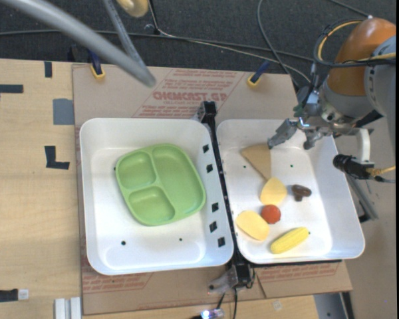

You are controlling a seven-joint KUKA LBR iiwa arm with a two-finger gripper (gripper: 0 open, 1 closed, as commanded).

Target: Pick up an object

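The gripper of the grey arm is seen poised above the far end of the right bin, its two dark fingers spread apart with nothing between them, so no object is held. The food-shaped toys that could be picked are gathered in this bin: a tan wedge lies nearest the spread fingers, just below and to their left, and is judged the likeliest target because so little travel is needed to reach it. Farther toward the near edge, a pale yellow piece is set just beside a small red ball, which in turn touches or nearly touches a yellow block; a yellow corn-like piece rests near the bin's front wall, and a small brown item lies apart toward the right. The crowding of the red ball and its neighbours is thought to make a clean grasp there harder. In the left bin, a green divided tray is laid flat, tilted at an angle to the walls, well apart from the arm. A descent and a closing of the fingers are still required before anything can be lifted.
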